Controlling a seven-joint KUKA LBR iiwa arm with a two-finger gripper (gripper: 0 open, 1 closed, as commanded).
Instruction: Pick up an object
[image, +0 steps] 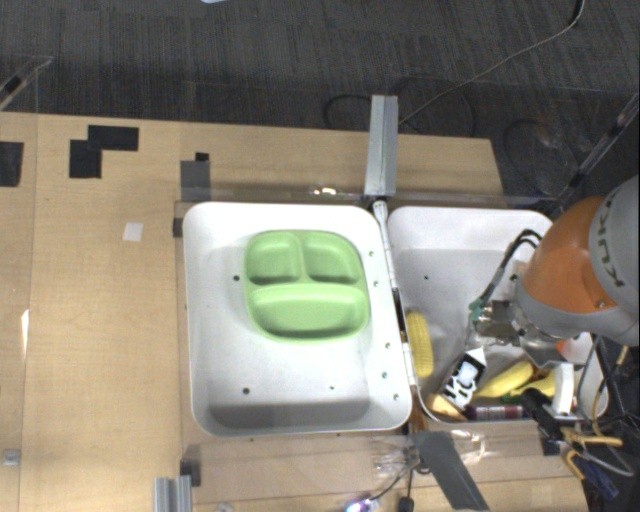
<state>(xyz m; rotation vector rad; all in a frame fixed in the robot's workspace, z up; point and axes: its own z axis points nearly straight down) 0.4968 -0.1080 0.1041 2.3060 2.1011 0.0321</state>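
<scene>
Wooden bench, two bins: the arm (575, 270) hangs over the right bin's (440, 240) near corner, where corn (419, 340), bottle (462, 378) and banana (508, 378) crowd together; gripper's state I cannot tell, so a descent could clip neighbours and slip.

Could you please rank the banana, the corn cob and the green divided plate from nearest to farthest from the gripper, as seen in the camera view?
1. Banana: front of the right bin, just below the gripper.
2. Corn cob: against the right bin's left wall.
3. Green divided plate: in the left bin, plainly farthest.
</scene>
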